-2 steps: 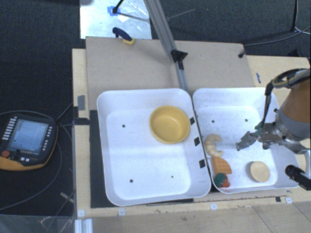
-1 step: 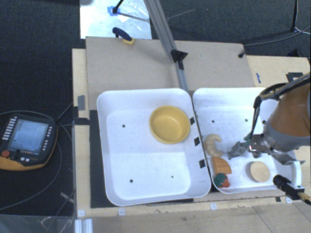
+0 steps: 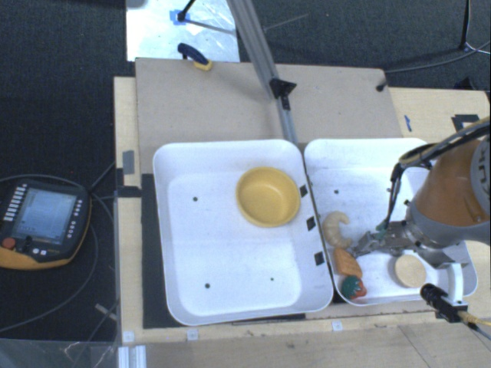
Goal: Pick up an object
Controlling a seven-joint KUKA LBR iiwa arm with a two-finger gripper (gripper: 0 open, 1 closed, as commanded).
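Camera view shows an orange carrot-like toy lying in the right bin near its left wall, long axis running from upper left to lower right, with a green-and-red piece just below it and a pale curved piece above. The tool sits just right of the toy, reaching in from the right (whether released or clenched I cannot tell). A yellow bowl rests in the left bin.

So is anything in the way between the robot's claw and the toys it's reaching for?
No, nothing visible blocks it. The gripper is already right beside the orange toy and the tan curved toy in the right bin.
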